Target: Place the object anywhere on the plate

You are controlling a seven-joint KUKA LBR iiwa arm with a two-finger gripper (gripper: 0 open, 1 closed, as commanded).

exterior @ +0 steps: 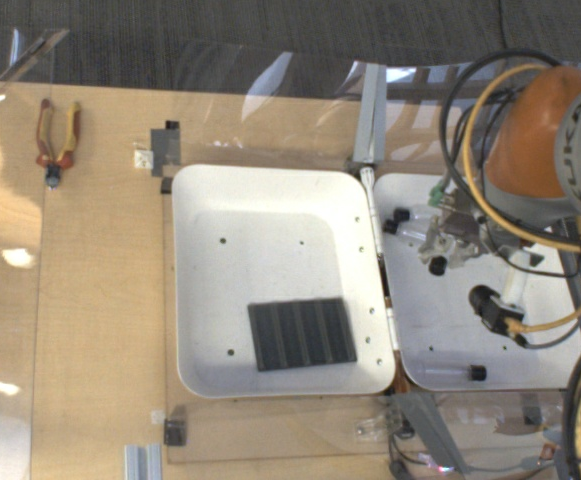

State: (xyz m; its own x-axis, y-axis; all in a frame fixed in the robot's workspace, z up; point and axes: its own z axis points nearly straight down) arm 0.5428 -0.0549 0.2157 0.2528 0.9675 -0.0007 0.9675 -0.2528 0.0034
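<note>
Two white bins sit side by side. Lowest in the frame, one dark ribbed plate [301, 333] lies flat in the left bin [210, 268], probably as the drop spot. Right of centre, the gripper [442, 250] hangs over the right bin [440, 353]; its state and the object's whereabouts I cannot tell. Upper left, one pair of red-handled pliers [56, 140].
</note>
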